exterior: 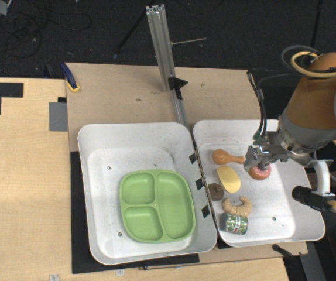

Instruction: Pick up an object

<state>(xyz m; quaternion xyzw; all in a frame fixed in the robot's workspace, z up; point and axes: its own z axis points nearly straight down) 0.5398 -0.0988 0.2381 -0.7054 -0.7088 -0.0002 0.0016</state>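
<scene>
Tan surface is carrying two white bins; the right bin (297, 230) is holding the small objects. The tool (257, 158) is hovering just over a pink round piece (260, 171); finger state cannot be told. Left of it are lying an orange piece (226, 156) and a yellow piece (229, 179); nearer, a green can (236, 223). Step judged: approach. Next: descending squarely, then closing.

Two white bins (98, 157) are seen on the tan desk (127, 92); a lime-green divided plate (156, 206), a yellow block (229, 179), an orange piece (226, 156), a green can (236, 223).
</scene>
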